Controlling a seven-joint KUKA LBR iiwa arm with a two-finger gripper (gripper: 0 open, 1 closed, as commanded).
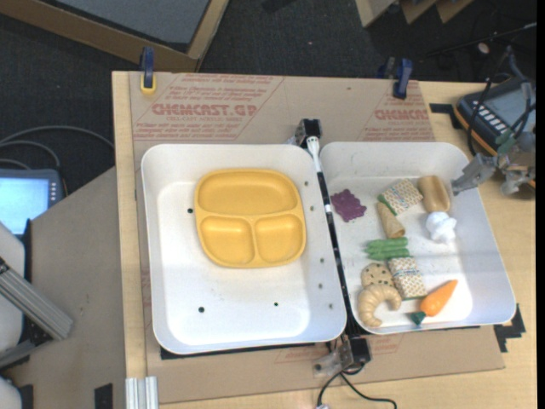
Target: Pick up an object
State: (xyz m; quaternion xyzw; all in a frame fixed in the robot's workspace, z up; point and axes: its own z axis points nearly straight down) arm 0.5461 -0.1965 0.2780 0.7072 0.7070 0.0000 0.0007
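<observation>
Checking in from the remote desk. The gripper sits at the far right edge of the right bin, just over the rim. It's blurry grey from here, and I can't tell if it's released or clenched. Nothing visibly in it.

Closest to it, near the bin's far right corner, is one tan cylinder. One white lump lies just below that.

The rest of that bin:
- two patterned blocks
- one patterned cone
- one purple piece
- one green bean bunch
- one cookie
- one croissant
- one carrot at the near right corner

The left bin holds one yellow divided plate with three compartments.

Both bins sit on a brown printed board, with two blue clamps on its far edge. The floor around it is dark carpet, and a lit screen shows off to the left.
</observation>
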